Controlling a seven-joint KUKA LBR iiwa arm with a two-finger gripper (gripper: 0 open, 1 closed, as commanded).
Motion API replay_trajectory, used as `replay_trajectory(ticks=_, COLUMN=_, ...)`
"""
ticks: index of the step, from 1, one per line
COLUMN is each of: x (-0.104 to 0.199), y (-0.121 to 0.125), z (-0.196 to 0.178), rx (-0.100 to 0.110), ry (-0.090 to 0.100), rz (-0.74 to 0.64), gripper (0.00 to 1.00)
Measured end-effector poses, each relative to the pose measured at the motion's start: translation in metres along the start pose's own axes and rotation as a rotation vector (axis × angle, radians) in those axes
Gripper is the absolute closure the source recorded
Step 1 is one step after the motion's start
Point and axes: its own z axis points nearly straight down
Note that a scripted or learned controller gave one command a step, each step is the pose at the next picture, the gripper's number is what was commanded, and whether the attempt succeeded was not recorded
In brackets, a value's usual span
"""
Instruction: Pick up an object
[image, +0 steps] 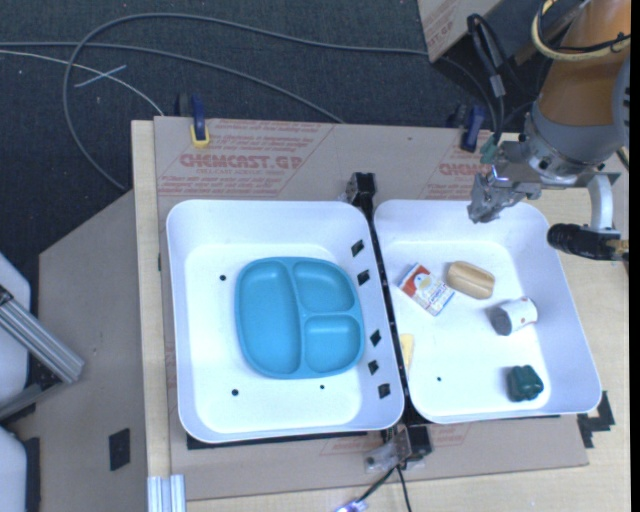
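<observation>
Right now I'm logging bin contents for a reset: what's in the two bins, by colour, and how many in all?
Blue: 1, tray
Tan: 1, bread roll
Red and white: 1, carton
White and grey: 1, cup
Green: 1, block
Yellow: 1, piece at the divider
Total: 6

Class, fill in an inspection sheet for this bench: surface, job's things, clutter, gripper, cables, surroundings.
Surface: board bench bearing left bin and right bin.
Job's things: in right bin, bread roll, red-and-white packet, white-and-grey cylinder, dark green object.
Clutter: blue divided plate in left bin; yellow scrap at the divider.
Gripper: gripper above right bin's far edge, holding nothing.
Cables: thin cables on floor.
Surroundings: dark carpet, blue clamps.
</observation>
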Motion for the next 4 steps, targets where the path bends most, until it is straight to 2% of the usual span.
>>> replay_trajectory(ticks=1, x=0.038, y=-0.019, z=0.007, rx=0.000, ry=0.000, rz=-0.001, gripper=1.00)
replay_trajectory(ticks=3, x=0.143, y=-0.049, z=0.012, rx=0.000, ry=0.000, rz=-0.002, gripper=1.00)
replay_trajectory(ticks=4, x=0.183, y=-0.082, z=0.014, rx=0.001, ry=0.000, rz=-0.001, gripper=1.00)
